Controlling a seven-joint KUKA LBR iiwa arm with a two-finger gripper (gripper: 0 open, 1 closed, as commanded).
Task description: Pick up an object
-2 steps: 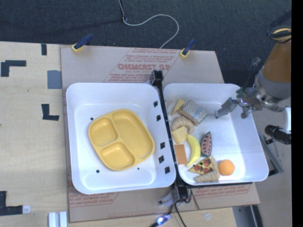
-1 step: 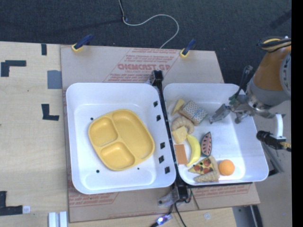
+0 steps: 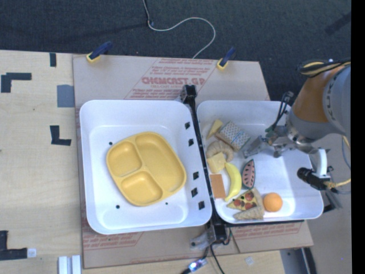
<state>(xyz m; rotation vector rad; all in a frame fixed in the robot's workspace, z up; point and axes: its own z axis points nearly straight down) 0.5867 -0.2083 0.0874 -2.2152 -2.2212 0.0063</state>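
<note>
The right bin [image 3: 285,173] holds several toy foods: a banana [image 3: 232,180], a watermelon slice [image 3: 248,173], a pizza slice [image 3: 246,202], an orange [image 3: 273,202], a patterned grey block [image 3: 234,135], a cheese wedge [image 3: 215,128], round beige pieces [image 3: 218,150] and an orange-brown slab [image 3: 217,185]. My gripper [image 3: 255,146] hangs over this bin's middle, just right of the grey block and above the watermelon slice. It points left from the grey arm [image 3: 319,113].
The left bin [image 3: 97,124] holds a yellow three-compartment tray [image 3: 145,168]. A black divider [image 3: 197,153] joins the two bins. Both sit on cardboard [image 3: 171,79] held by blue and yellow clamps. A cable [image 3: 188,24] runs along the back.
</note>
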